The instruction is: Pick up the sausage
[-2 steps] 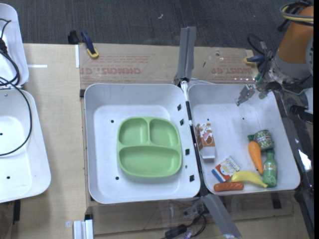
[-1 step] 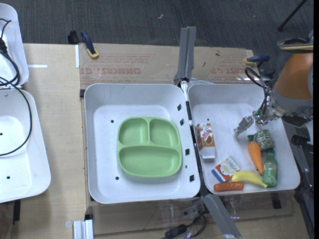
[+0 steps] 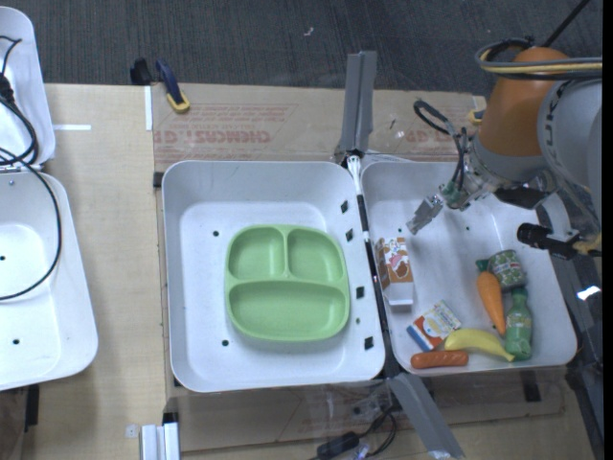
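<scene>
The sausage (image 3: pixel 440 359) is a short orange-red link lying flat at the front edge of the right bin (image 3: pixel 450 185), just left of a yellow banana (image 3: pixel 482 343). My gripper (image 3: pixel 422 217) hangs over the back left part of that bin, pointing down and to the left, well behind the sausage and apart from it. Nothing shows in its grasp. The orange band of the arm (image 3: pixel 522 103) sits above the bin's back right corner.
A brown-and-white carton (image 3: pixel 396 268) lies along the right bin's left wall. A small striped box (image 3: pixel 436 322), a carrot (image 3: pixel 491 300), a green bottle (image 3: pixel 518 322) and a green packet (image 3: pixel 506 268) crowd the front right. The left bin holds a green divided plate (image 3: pixel 287 283).
</scene>
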`<state>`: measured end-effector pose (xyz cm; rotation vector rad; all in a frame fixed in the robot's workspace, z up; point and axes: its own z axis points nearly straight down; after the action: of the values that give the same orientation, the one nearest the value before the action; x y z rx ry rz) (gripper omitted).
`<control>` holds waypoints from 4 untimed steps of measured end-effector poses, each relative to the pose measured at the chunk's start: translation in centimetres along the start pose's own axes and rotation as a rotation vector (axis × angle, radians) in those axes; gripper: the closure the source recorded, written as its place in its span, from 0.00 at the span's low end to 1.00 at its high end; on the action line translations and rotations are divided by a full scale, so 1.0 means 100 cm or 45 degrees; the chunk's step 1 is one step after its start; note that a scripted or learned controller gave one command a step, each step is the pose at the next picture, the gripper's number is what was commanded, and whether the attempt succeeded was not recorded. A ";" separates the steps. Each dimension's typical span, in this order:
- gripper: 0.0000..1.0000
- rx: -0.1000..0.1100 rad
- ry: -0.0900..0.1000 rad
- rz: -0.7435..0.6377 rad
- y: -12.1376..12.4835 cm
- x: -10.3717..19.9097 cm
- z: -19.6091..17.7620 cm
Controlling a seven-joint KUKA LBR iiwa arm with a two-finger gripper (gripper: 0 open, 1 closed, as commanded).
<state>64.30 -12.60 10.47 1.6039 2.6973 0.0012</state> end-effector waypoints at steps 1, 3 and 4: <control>0.00 0.002 0.003 -0.266 -0.052 0.034 0.012; 0.00 -0.001 -0.001 -0.464 -0.037 -0.014 -0.098; 0.00 0.000 0.004 -0.827 -0.066 0.057 0.013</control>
<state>55.80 -10.73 9.15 0.6606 3.0706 0.0015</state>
